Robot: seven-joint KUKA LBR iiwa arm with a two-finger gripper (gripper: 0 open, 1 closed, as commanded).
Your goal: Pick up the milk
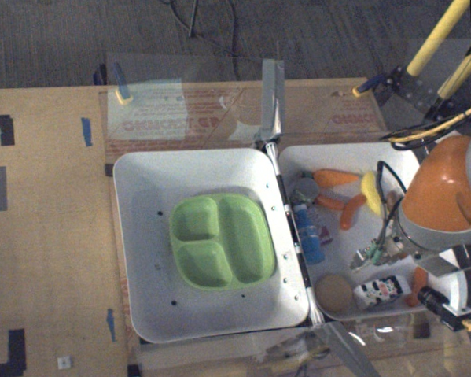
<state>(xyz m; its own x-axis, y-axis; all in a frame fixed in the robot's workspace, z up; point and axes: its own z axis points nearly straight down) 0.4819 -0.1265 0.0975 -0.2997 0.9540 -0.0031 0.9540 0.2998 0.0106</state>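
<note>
- The counter (50,256) carries two shallow white bins side by side, the left bin (141,189) and the right bin (407,157).
- The left bin holds a green divided plate (221,241), lying flat near the bin's middle, its three compartments facing up.
- The right bin holds the loose items. The milk (381,290), a small white carton with black cow patches, lies on its side near the bin's front edge.
- A round brown disc (334,292) sits just left of the milk, in the front left corner of that bin.
- A blue bottle (307,237) lies along the bin's left wall.
- An orange carrot (339,177) lies toward the back, with a yellow banana (371,194) just right of it and a second orange piece (352,211) beneath them.
- The arm (444,188) enters from the right, its orange band over the right bin.
- The hand (374,254) hangs above the bin floor, just behind the milk and apart from it. Whether its jaws stand apart or together cannot be told; wiring and metal parts blur the tips.
- Nothing is visible between the jaws.
</note>
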